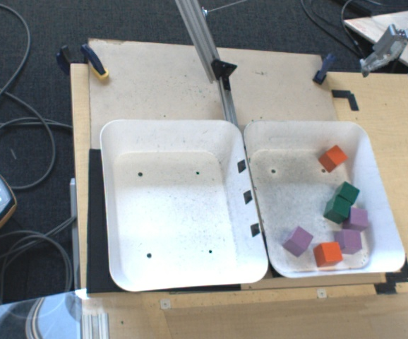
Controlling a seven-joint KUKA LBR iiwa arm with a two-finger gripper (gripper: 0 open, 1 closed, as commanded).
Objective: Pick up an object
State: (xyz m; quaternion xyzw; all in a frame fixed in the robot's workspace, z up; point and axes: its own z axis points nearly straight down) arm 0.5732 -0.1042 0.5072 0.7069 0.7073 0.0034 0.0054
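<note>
The right bin point(375, 189) holds several small blocks. An orange cube point(332, 158) lies alone near its far side. A green block point(342, 202) sits by the right wall, with a purple cube point(358, 218) touching it. Along the near wall are another purple cube point(349, 241), a second orange cube point(327, 253) and a third purple cube point(298, 241). My gripper point(386, 50) is at the top right of the view, well beyond the bins' far edge and away from every block. Nothing is seen in it.
The left bin point(112, 189) lies beside the right one. A slanted metal pole point(200, 30) rises from the bench's far middle. Blue clamps point(94, 61) point(324, 69) grip the far edge of the bench. Cables run over the dark floor.
</note>
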